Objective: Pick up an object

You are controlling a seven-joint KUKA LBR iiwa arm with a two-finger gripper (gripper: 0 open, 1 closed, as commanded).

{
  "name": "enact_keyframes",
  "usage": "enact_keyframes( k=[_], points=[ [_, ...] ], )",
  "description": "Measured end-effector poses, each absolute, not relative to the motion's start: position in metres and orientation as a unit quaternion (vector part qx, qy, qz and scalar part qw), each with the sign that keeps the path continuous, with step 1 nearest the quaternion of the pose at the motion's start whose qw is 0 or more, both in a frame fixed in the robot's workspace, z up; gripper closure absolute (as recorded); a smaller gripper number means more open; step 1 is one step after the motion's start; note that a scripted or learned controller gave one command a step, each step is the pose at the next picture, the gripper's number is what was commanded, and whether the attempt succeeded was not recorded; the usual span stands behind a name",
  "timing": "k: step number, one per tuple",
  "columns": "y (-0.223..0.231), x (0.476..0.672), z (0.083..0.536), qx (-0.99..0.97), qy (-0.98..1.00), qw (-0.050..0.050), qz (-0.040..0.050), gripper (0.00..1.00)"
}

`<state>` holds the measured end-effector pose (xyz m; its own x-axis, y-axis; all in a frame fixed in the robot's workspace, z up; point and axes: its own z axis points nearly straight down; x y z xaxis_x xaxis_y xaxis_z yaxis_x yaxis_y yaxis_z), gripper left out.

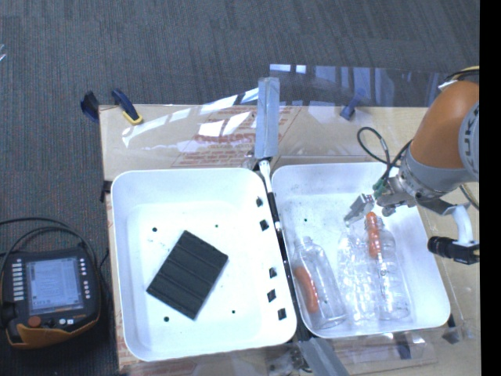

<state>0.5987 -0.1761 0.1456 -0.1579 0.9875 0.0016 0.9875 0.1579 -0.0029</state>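
Hovering over the right bin (438, 288), the claw (362, 207) hangs with fingers spread, gripping nothing. Clear bottles (368, 276) lie just below it toward the bin's near edge, long axes running near-to-far; the orange-capped bottle (376, 243) is closest.

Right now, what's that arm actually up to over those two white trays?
A grey robot arm with an orange band is reaching in from the right, with its gripper hovering over the right bin. That bin holds several clear plastic bottles lying down, some with orange labels. Nothing is visibly held between its fingers, so no pick has happened yet. The left bin holds a flat black ribbed slab, lying untouched. A handheld control pendant sits on the floor at the left.
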Motion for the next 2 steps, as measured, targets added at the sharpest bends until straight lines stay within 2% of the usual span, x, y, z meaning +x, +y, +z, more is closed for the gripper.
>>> enact_keyframes(
  k=[1, 2],
  points=[
    [-0.2115, 0.6044, 0.0872, -0.616, -0.788, 0.000, -0.0009, 0.00],
    [-0.2110, 0.6056, 0.0946, -0.614, -0.789, 0.000, -0.0007, 1.00]
  ],
)
